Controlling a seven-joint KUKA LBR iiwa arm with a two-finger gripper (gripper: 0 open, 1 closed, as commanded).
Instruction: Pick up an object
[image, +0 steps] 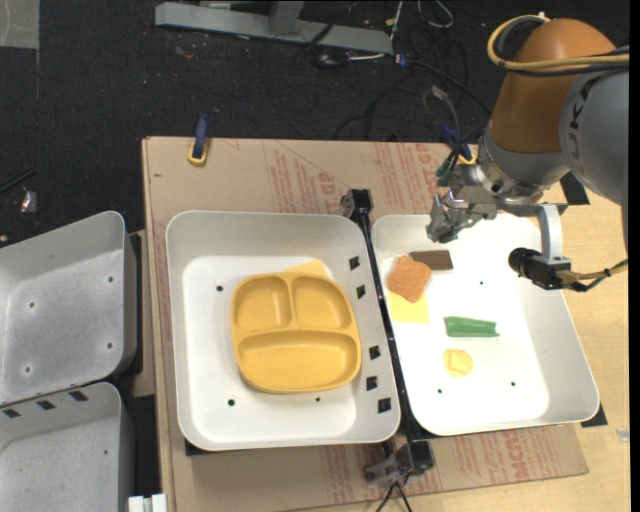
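Bench (260, 170) carrying two white bins side by side, left bin (190, 260), right bin (560, 370), blue clamp (199, 140) gripping its far edge

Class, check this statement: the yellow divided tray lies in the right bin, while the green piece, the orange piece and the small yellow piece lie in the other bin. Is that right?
Not quite. The camera view shows the yellow divided tray in the left bin. The green piece, the orange piece and the small yellow piece lie in the other bin, the right one.

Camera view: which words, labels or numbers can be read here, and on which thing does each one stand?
Red print on the brown board under the bins: mirrored and too faint to read.
Letters on the grey arm at the right edge: cut off, not readable.
No other text is legible.
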